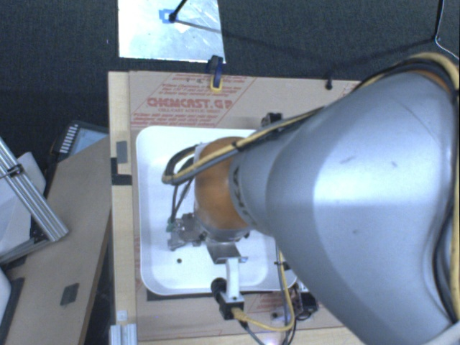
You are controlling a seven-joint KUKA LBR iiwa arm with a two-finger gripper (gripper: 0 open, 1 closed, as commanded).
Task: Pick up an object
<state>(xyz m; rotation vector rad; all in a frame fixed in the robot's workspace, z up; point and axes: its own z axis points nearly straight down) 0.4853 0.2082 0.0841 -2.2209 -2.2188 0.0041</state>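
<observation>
The grey arm point(359, 192) fills the right half of the camera view and runs off the right and bottom edges, so its base is cut away. It covers the right-hand bin entirely and the right part of the left white bin point(154, 192). The gripper point(183, 232) sits under the orange band point(215, 192); its fingers are too small and shadowed to read. Any object beneath the wrist is hidden. Red lettering on the board point(190, 100) is partly blurred

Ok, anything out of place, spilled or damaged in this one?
Nothing stands out. The arm reaches over the white bin, hiding much of it; the visible bin floor looks clean and the rim sits square on the bench.
</observation>
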